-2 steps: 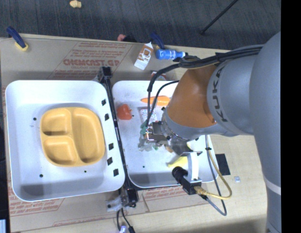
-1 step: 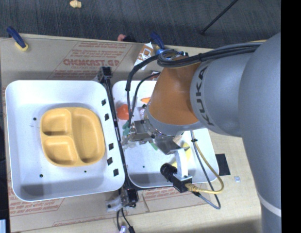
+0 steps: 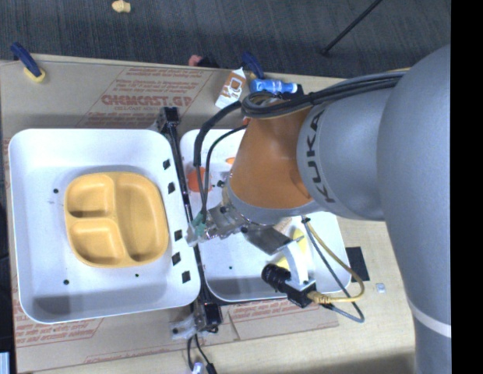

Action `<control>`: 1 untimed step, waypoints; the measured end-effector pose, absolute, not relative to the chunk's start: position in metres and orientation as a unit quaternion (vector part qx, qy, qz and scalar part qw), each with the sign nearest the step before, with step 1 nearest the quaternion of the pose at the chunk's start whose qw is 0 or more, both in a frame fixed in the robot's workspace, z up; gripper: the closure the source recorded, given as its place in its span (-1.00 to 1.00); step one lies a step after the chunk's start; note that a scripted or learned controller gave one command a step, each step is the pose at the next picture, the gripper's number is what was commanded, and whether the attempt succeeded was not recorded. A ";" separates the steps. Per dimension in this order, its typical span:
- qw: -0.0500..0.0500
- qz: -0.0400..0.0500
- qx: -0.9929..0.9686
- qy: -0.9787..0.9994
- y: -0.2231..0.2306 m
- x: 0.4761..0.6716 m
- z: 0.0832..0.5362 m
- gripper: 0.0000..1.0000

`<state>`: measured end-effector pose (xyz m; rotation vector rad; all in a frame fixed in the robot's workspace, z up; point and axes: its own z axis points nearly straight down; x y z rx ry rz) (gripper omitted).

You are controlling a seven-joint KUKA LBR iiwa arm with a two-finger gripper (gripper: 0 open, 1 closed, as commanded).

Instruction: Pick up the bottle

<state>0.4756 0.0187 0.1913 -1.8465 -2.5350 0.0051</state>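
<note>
Overall, tan bench (image 3: 366,318) with printed cardboard sheet (image 3: 140,92) on dark carpet (image 3: 226,14); blue clamp (image 3: 27,62) at upper left corner. Left of frame: shallow white bin (image 3: 31,209), smooth plastic, holding yellow three-part tray (image 3: 115,216). Centre: second white bin (image 3: 241,287), largely covered by grey arm (image 3: 382,146) with orange band (image 3: 269,158). Gripper (image 3: 206,226) low by divider between bins; jaw state cannot tell. Bottle not discernible; orange patch (image 3: 196,179) beside arm, unidentifiable. Yellow cable (image 3: 335,287) lower right.

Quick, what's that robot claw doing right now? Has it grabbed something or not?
Gripper: cannot be told. It is low over the left edge of the right bin, and the arm covers much of that bin.
</note>
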 end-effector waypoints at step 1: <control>0.000 0.000 -0.438 -0.899 -0.017 0.477 0.258 1.00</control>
